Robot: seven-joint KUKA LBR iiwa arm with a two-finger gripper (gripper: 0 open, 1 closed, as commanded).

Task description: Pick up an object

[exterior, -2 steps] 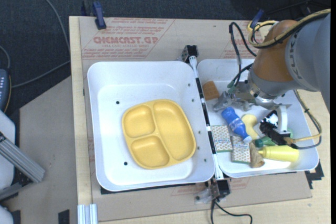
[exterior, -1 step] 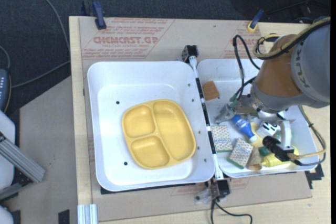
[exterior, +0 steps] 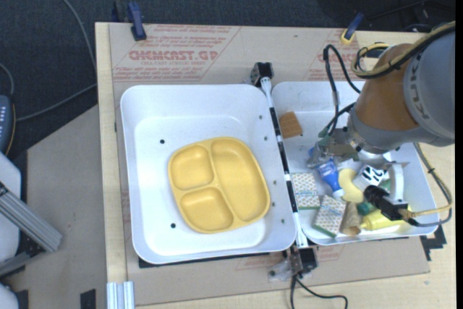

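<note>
Currently: left bin (exterior: 145,112) holds yellow tray (exterior: 218,184) | right bin (exterior: 304,94) cluttered (small items) | end effector (exterior: 334,153) state unclear

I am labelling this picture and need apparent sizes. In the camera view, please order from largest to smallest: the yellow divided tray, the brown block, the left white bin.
1. left white bin
2. yellow divided tray, lying inside that bin
3. brown block, in the right bin

The differences are plain, so nearness to the camera does not change the order.

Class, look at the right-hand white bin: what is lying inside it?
Inside the right bin lie a brown block, a blue-and-white tube, a yellow piece and patterned packets. The gripper and arm cover whatever lies beneath them.
</note>
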